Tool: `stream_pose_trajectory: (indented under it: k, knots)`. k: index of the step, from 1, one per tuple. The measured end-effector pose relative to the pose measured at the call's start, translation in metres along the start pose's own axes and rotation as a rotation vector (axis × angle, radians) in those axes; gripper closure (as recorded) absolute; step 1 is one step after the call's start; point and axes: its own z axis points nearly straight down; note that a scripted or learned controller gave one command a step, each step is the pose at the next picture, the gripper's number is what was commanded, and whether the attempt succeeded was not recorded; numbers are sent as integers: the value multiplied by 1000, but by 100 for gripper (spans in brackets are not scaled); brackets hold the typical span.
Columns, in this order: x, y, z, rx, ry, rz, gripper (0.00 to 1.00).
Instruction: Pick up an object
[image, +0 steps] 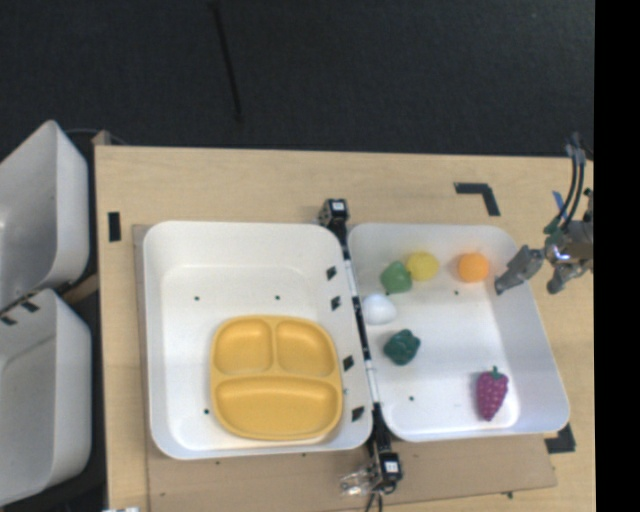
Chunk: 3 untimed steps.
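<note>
The right bin (525, 340) holds several small items: an orange ball (473, 266), a yellow lemon (422, 265), a light green piece (396, 278), a white egg (378, 309), a dark green broccoli-like piece (402, 347) and a purple grape bunch (490, 392). My gripper (537, 274) hangs over the bin's upper right rim, just right of the orange ball. Its two grey fingers are spread apart, open, with nothing between them.
In the left bin (180, 290) lies a yellow divided plate (275, 378) toward the front. Both bins rest on a wooden board (250, 185), and white boxes (35, 220) stand off its left side.
</note>
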Motion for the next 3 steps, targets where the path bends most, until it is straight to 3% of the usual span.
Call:
stream_pose_trajectory:
  k: [1, 3]
  knots:
    - [1, 2, -5, -8, -2, -2, 0]
    - [-2, -8, 110, -3, -2, 2, 0]
